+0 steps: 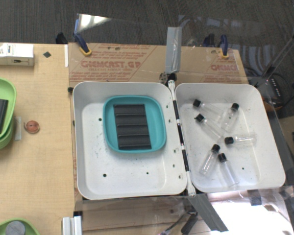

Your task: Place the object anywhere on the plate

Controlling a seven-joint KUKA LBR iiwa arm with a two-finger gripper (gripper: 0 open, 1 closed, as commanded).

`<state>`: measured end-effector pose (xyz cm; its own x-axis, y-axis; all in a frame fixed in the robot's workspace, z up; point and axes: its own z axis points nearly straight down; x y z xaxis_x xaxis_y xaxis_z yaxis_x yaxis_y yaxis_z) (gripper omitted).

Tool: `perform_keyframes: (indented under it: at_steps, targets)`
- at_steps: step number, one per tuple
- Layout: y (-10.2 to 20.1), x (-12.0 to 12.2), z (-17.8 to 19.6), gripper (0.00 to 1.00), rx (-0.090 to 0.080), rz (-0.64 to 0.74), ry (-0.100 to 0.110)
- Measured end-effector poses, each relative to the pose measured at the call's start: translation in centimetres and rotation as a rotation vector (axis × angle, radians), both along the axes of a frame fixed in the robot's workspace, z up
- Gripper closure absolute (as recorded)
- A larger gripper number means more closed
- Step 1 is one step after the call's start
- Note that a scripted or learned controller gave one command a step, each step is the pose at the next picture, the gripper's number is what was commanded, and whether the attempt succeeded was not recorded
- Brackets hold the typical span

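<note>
A teal square plate lies in the left white bin, and a dark ribbed insert sits on its middle. In the right white bin lie several clear vials with black caps. One vial rests near the bin's far side, another vial at mid right, and a third vial towards the near side.
A green tray holding a dark block sits at the bench's left edge. A small round brown piece lies beside it. A white box is at the far left, and brown cardboard with clamps stands behind the bins.
</note>
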<state>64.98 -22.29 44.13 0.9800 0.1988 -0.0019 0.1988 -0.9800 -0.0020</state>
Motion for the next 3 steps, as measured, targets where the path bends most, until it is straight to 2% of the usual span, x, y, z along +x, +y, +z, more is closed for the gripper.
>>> perform_keyframes:
  at_steps: [3]
  targets:
    - [0.00,0.25,-0.16,0.00,0.000,0.003,0.003]
